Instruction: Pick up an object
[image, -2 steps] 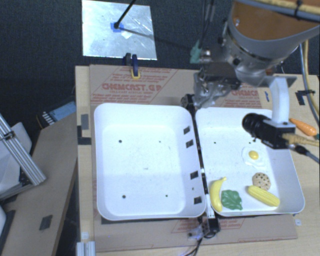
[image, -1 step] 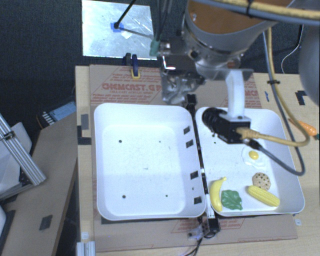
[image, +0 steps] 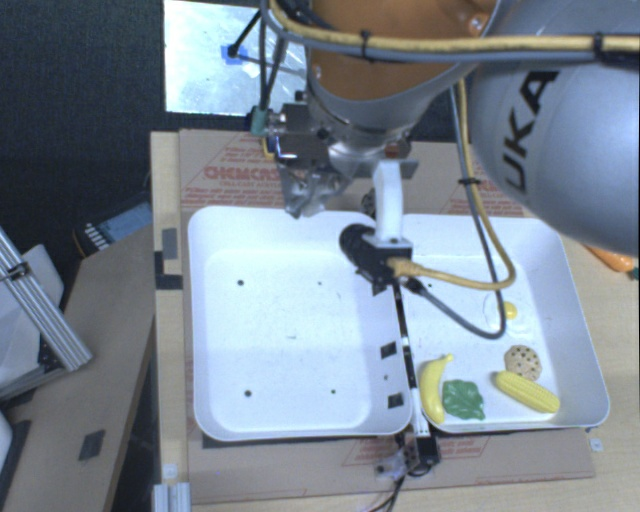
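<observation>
The arm (image: 400, 60) entered from the right and hung over the far edge of the bins; its gripper (image: 305, 195) stood above the far rim of the left bin (image: 230, 400), near that bin's far right corner; whether the pincer was open or shut could not be told, and nothing could be seen held in it. A black fitting (image: 372, 255) with a yellow cable (image: 470, 283) lay at the divide between the bins, near their far edge; the cable looped over the right bin (image: 570, 300).

All objects lay in the right bin, toward its near edge; a banana (image: 433, 388) lay at the near left corner, just beside the divide; a green piece (image: 463, 400) touched the banana's right side; a corn cob (image: 527, 392) lay near the near right corner; a cookie (image: 522, 360) sat just beyond the cob, close to it; a small yellow piece (image: 510, 311) lay further back, apart from the rest. The gripper was well apart from all of them.
</observation>
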